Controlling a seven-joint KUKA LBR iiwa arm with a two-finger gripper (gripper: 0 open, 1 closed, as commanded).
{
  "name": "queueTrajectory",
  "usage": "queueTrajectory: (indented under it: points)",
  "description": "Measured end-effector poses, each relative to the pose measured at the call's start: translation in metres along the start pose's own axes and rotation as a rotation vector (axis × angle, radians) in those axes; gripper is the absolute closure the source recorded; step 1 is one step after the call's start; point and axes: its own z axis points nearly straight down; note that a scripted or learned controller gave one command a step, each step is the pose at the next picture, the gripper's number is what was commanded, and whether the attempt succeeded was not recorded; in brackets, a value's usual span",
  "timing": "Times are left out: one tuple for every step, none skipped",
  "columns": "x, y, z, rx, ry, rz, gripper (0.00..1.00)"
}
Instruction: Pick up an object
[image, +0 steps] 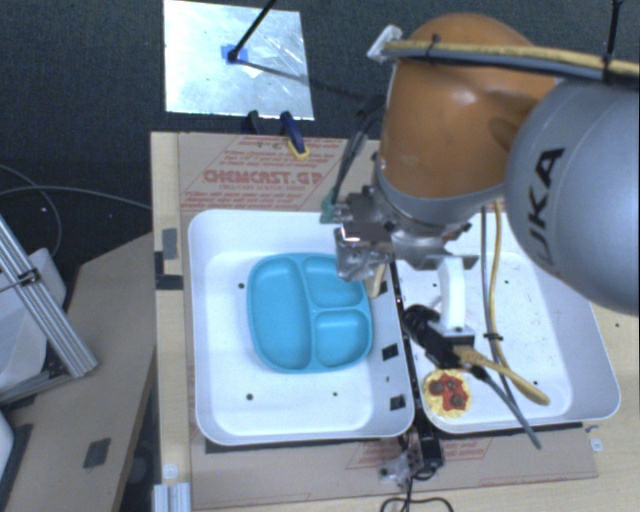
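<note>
Nearest, at the 7 o'clock corner of the right bin (572, 350), lies a small yellow dish (447, 392) with red food on it, close to the wall shared by the two bins. It is well apart from the gripper.

Farther in, a blue divided plate (300, 322) lies flat in the middle of the left bin (220, 300), with three compartments facing up.

The gripper (358, 266) hangs over the plate's 1 o'clock corner, just beside the shared wall. Whether it touches the plate cannot be told, nor whether it is released or clenched. Nothing shows in its grasp.

Above it the arm's orange band (450, 110) and grey casing (570, 180) cover the right bin's 12 o'clock side.

Both bins rest on a cardboard sheet (250, 178) with red print, laid on the worktop (105, 300). At its 12 o'clock edge sits a blue-handled clamp (293, 132), and beyond that a shiny foil sheet (215, 60).
</note>
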Motion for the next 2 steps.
queueTrajectory:
  points:
    - [-0.001, 0.003, -0.013, -0.007, 0.001, -0.003, 1.0]
    - [-0.053, 0.036, 0.18, 0.011, -0.006, 0.011, 1.0]
